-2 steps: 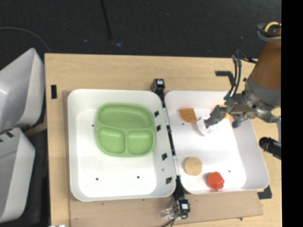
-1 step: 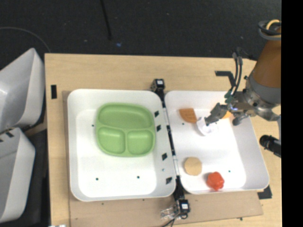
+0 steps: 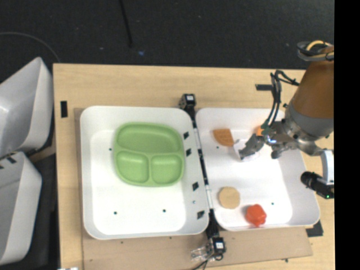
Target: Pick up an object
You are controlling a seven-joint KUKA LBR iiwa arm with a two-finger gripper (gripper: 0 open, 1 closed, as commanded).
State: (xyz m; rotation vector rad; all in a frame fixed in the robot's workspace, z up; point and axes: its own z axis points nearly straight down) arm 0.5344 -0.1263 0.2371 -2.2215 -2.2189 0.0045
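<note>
Landmark: the right bin (image 3: pixel 292 173), 1 of 2 shallow white bins that stand side by side on the wooden bench (image 3: pixel 140 83).
Arm: the grey arm (image 3: pixel 315 103) with its orange band comes in over the right edge of the right bin, near its far right corner.
Gripper: the gripper (image 3: pixel 248 149) is low over the far half of the right bin, about in the middle of its width, and it points toward the left bin (image 3: pixel 95 207). I cannot tell if it is apart or together, the dark tip is too small and blurred. Nothing is seen clamped in it.
Brown piece: a flat orange-brown piece (image 3: pixel 223 136) lies in the right bin near its far left corner, just beside the gripper tip, on the side of the left bin. I cannot tell if they touch.
Tan disc: a round tan disc (image 3: pixel 229 197) lies in the right bin near its left wall, in the near half.
Red object: a small red object (image 3: pixel 256 215) lies close to the near wall of the right bin, just beside the tan disc and well apart from the gripper.
Green tray: a green tray (image 3: pixel 149 153) with 3 compartments lies in the left bin, across the divider from the right bin, in the far half.
</note>
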